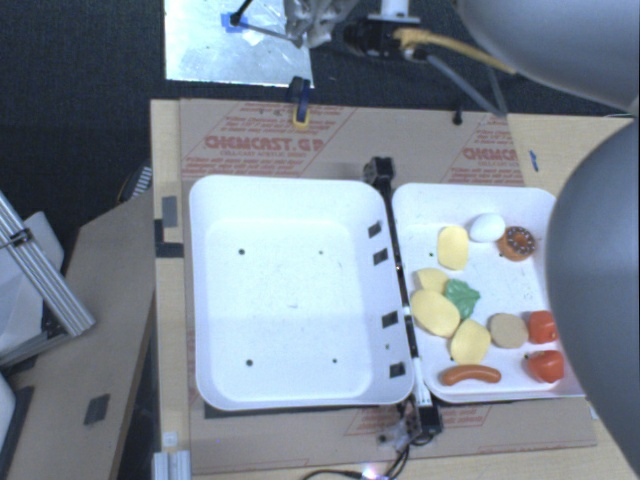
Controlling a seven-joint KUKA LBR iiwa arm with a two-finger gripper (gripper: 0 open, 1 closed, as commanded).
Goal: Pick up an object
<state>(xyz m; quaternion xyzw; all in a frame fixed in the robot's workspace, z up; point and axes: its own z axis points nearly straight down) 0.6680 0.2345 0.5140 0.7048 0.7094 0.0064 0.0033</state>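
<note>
- Along the bench's right side, the right bin [420, 208] carries all the toy food, packed toward its middle and far edge.
- Among the pieces are a white egg-like piece [487, 227], a brown doughnut [517, 242], several yellow pieces [452, 247], a green piece [462, 294], a tan piece [507, 330], two red pieces [545, 365] and a sausage [470, 374] near the front rim.
- Beside it, the left bin [280, 288] shows bare white floor, with a row of dark clips along the divider between the two bins.
- Grey bulk of the arm [595, 298] looms over the right edge and the upper right corner, blurred and close to the camera.
- Whether the hand is wide, closed or holding anything cannot be told from this view.
- Judging by how things lie, the pick looks not yet done: every visible object rests on the bin floor.
- What is left, by that reading, is the whole job: choosing one piece, descending on it, closing and lifting.
</note>
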